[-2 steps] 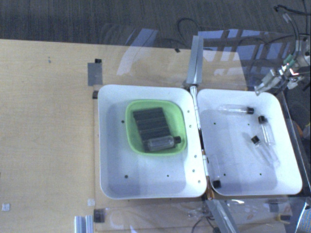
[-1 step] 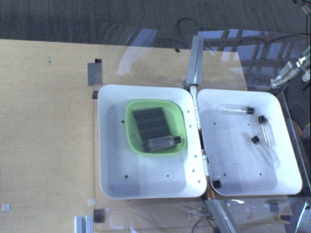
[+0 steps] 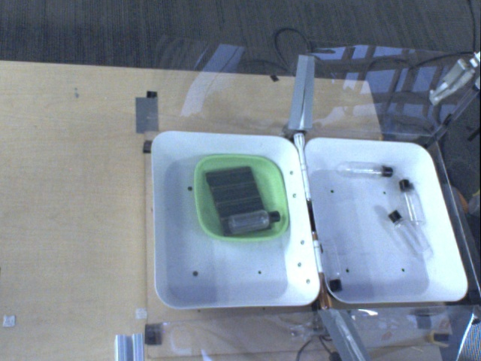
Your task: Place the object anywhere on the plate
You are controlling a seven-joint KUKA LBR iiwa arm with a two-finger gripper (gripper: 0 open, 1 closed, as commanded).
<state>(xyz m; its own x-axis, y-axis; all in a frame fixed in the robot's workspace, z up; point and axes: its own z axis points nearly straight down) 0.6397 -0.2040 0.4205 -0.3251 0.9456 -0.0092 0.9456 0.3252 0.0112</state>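
A green square plate (image 3: 201, 194) sits in the upper middle of the left white bin (image 3: 225, 284). On the plate lies a dark grey ridged block (image 3: 234, 189). A clear vial (image 3: 248, 222) with a black cap lies on its side along the plate's front edge, touching the block. In the right white bin (image 3: 368, 277) three more clear vials with black caps lie flat: one near the back (image 3: 361, 170), one toward the right (image 3: 411, 204), and one just in front of it (image 3: 412, 235).
A grey metal bar (image 3: 303, 96) stands behind the seam between the bins. A small grey block (image 3: 147, 113) rests on the wooden bench (image 3: 68, 201) left of the bins. Cables and a pale fitting (image 3: 453, 83) are at the top right. A small black piece (image 3: 334, 284) lies in the right bin's front left corner.
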